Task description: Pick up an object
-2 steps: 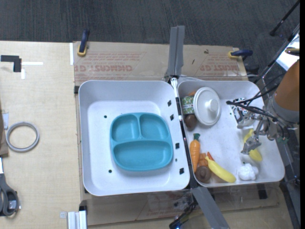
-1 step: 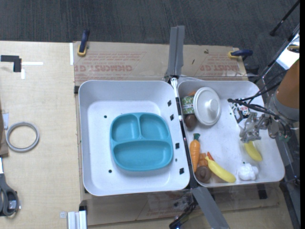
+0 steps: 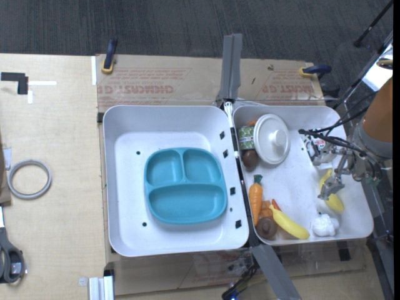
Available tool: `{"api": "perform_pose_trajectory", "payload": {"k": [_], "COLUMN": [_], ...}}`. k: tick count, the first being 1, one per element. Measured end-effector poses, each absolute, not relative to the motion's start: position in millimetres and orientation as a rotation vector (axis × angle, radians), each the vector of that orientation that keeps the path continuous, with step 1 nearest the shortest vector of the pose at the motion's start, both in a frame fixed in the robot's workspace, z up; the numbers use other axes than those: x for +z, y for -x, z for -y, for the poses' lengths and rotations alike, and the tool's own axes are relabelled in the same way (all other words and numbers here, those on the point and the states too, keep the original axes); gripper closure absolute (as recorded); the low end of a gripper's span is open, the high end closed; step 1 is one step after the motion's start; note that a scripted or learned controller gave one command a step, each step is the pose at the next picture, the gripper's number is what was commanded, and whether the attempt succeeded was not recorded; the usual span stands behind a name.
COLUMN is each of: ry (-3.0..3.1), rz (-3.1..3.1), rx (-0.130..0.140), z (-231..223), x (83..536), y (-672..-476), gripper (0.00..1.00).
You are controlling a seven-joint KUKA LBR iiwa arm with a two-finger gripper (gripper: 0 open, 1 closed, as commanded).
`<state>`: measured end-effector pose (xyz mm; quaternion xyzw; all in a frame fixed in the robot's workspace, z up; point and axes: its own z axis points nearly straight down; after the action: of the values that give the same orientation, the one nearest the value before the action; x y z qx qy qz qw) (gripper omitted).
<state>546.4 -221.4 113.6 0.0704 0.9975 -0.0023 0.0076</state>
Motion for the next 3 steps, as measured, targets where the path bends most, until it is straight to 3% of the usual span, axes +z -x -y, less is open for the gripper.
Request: {"api": "perform_pose_trajectory", "payload": {"k": [1,2,3], "ry": [-0.32,-0.316,-0.316], "rz": [-3.123,-3.119,-3.12], "rx": [0.001,-0.001,-0.001], "z": [215.1,215.0,214.9], "x": [92.1,101.9,101.8], "y": [-547.2,-548.7,-548.6], "gripper": [0.0,1.0,0.0]}}
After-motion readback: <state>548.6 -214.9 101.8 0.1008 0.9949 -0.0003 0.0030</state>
